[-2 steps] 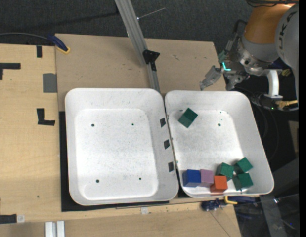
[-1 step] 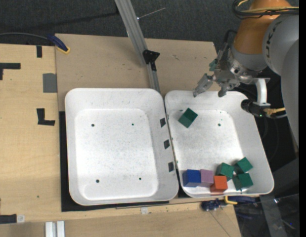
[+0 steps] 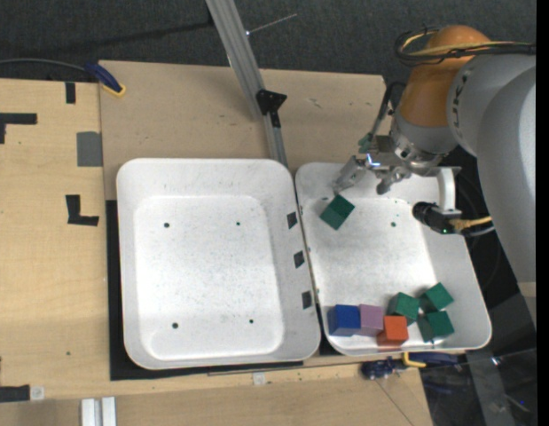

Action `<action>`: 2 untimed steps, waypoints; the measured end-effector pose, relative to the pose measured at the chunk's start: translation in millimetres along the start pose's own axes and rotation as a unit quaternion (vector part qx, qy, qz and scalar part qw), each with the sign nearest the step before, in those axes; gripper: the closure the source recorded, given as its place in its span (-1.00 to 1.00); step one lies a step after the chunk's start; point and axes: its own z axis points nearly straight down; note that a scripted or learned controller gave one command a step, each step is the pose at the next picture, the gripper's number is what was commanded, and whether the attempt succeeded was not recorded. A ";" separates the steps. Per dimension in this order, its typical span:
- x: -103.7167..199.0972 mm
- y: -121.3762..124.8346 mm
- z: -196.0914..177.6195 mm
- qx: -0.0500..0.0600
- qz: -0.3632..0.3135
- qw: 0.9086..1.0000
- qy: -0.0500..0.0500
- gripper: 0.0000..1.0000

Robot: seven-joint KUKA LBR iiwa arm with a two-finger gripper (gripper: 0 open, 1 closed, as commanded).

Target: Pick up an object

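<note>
Camera view: end effector open, holding nothing.

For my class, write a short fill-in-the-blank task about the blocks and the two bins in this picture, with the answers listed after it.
1. All the blocks lie in the ____ bin.
2. The lone block near the hand is ____ in colour.
3. In the cluster along the near wall, the block furthest left is ____.
4. The orange block sits just right of the ____ block.

Answers: right; green; blue; purple
</note>
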 end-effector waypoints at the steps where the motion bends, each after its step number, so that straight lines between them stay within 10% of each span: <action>1: 1.3 0.9 51.5 -0.004 0.000 1.000 0.000 -1.00; 2: 2.1 0.7 40.6 -0.004 -0.001 1.000 0.000 1.00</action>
